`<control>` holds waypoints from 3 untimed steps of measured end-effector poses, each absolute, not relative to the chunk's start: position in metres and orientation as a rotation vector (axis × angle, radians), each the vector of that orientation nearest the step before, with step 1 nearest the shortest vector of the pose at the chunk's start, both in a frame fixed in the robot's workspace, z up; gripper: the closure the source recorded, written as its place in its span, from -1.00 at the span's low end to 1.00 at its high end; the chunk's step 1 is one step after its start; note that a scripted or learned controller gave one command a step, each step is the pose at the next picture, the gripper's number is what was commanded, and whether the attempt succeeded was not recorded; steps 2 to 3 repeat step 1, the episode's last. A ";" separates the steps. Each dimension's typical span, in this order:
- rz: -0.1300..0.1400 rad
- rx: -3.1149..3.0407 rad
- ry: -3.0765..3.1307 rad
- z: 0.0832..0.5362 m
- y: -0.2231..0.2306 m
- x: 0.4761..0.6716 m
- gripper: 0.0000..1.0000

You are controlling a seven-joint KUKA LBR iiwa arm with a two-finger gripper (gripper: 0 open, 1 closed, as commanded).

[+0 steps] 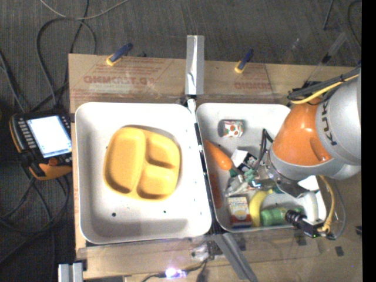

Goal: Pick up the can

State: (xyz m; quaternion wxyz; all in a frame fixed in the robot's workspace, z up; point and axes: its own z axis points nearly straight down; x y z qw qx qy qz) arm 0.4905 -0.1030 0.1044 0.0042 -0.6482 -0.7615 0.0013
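Note:
The can [231, 128] is small and silver with a red and white label. It lies on its side near the back wall of the right bin [258, 109]. My gripper [249, 170] is down in the middle of that bin, below the orange wrist band [299, 140]. It sits among the clutter in front of the can, a short way apart from it. Nothing of the can is in the gripper.
Around the gripper are an orange carrot [218, 155], a banana [257, 204], a green cylinder [273, 217] and a small red and yellow box [237, 210]. The left bin [88, 175] holds a yellow divided tray [142, 162]. A metal rail [194, 63] stands behind the bins.

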 end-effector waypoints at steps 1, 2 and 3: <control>0.006 -2.100 -2.336 0.221 -0.077 0.552 1.00; 0.006 -2.100 -2.336 0.221 -0.077 0.552 1.00; 0.006 -2.100 -2.336 0.221 -0.077 0.552 1.00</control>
